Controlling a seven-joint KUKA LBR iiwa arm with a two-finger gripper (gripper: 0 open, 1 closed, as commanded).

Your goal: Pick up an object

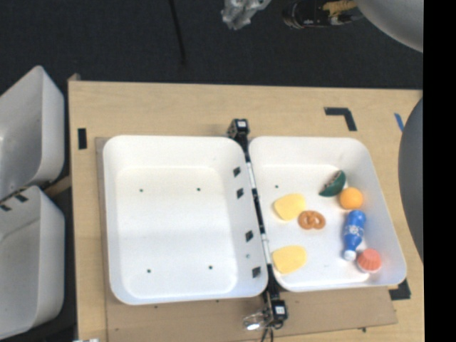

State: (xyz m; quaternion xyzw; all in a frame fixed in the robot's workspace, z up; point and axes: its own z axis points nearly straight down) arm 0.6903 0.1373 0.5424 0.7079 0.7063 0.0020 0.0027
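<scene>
dark floor surrounds a tan table (164, 105) carrying two shallow white bins side by side, touching along a black-clipped seam. left bin (114, 191) and right bin (370, 162) sit square on the table. all the loose objects are in the right bin: a yellow slice (288, 206) near the seam, a brown pretzel shape (311, 220) just beside it, a second yellow slice (288, 259) near the front edge. along the right wall run a green piece (332, 185), an orange ball (350, 199) touching it, a blue and white bottle (353, 234) and a red ball (368, 261) at the bottle's lower end. the gripper (242, 6) hangs well apart from the bins, over the dark floor at the top; blurred, so open or closed cannot be told. grey arm (388, 6) at top right. white tubs (28, 134) at left.
</scene>
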